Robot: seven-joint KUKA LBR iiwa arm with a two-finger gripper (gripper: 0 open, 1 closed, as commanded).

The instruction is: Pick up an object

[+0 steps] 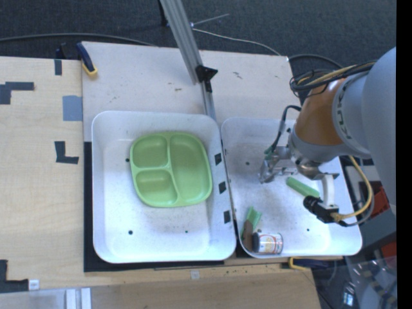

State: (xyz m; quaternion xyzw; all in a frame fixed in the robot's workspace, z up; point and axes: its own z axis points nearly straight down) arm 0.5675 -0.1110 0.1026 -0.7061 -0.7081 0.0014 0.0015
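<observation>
The gripper hung low over the right bin, near its middle; whether anything sat in its grasp could not be told from above. A green stick-shaped object lay just beside it on the arm's side, apart from it. Near the bin's front edge lay a small can on its side, with a green-and-brown item touching it. The left bin held a green divided plate.
</observation>
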